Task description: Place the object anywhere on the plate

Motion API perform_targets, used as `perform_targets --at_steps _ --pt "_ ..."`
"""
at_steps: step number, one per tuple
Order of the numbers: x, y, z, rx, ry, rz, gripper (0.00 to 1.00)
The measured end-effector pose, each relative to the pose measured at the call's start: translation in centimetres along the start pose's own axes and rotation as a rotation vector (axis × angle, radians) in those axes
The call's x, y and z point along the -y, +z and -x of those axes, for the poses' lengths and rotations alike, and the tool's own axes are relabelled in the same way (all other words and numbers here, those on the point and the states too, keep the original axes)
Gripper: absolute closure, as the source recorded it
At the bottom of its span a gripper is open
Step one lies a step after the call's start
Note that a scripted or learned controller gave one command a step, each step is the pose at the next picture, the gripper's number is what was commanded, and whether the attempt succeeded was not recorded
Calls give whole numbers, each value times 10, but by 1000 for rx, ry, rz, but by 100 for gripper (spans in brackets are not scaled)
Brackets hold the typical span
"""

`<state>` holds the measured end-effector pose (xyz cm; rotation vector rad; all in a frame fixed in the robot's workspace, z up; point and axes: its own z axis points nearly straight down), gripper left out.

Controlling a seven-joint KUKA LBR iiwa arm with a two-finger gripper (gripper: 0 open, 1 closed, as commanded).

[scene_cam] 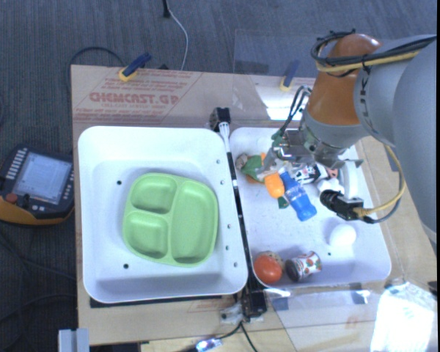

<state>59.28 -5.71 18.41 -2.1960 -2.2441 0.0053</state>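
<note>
Claw [297, 155] sat low in the right white bin [367, 259], grip state not discernible, amid crowded orange carrot-shaped toy [273, 185] and blue plastic bottle [299, 199]; risk: snagging neither or both, green divided plate [172, 218] unreached.

The bench [132, 97], a brown board printed with red lettering, fills mid-frame and bears two shallow white bins side by side, the left bin [103, 152] at centre-left and the right bin [367, 259] at centre-right.

A green three-compartment plate [170, 218] lies flat in the left bin [95, 167].
</note>
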Motion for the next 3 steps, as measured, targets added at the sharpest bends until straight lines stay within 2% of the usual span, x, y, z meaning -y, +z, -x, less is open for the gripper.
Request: perform_targets --at_steps 1,2,3 --pt "2 -19 -71 0 149 -1 100" --pt "42 -13 -162 -1 284 -5 100" --pt "41 -13 -158 2 288 -4 0"
